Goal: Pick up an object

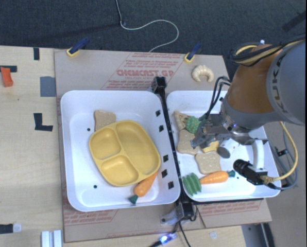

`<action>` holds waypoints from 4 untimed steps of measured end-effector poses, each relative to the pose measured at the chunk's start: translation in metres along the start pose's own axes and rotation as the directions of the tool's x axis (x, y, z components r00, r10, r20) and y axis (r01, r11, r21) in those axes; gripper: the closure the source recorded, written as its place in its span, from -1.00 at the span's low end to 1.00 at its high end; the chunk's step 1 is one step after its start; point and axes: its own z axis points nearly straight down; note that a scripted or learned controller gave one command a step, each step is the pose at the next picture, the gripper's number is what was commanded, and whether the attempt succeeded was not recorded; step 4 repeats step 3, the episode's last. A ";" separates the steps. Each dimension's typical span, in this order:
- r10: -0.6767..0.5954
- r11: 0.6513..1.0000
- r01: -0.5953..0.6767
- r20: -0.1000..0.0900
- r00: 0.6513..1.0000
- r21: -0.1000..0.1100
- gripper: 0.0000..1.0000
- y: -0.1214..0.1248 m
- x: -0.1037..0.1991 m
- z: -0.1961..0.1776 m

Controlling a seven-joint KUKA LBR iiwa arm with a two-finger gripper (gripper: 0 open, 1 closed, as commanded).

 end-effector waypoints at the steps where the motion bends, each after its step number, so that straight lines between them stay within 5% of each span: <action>1: 0.002 1.000 -0.002 0.001 1.000 -0.001 1.00 0.014 0.012 0.005; 4: 0.005 1.000 -0.005 0.002 1.000 -0.001 1.00 0.019 0.004 -0.006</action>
